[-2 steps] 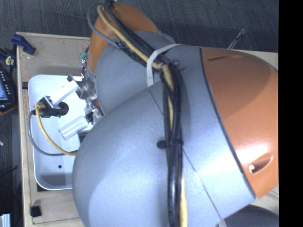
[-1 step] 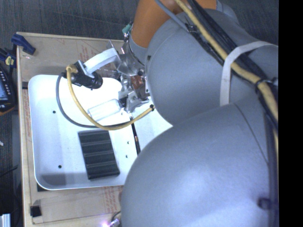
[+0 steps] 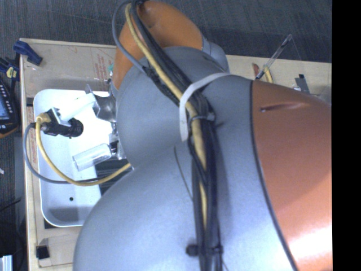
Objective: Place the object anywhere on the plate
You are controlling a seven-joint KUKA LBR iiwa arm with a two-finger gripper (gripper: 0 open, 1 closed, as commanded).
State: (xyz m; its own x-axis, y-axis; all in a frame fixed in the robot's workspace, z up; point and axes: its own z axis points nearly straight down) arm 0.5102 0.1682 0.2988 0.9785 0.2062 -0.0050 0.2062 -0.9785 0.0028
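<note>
Arm (image 3: 225, 168) blocks your view; gripper (image 3: 93, 154) seemingly over left bin (image 3: 53, 208); jaw state: cannot tell.

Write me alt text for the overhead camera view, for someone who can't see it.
A large grey robot arm with an orange band takes up most of the picture, bundled black and yellow cables running along it. Its end reaches over a shallow white bin at the left, where a yellow cable loops across the bin; the pincer's state cannot be made out.
</note>
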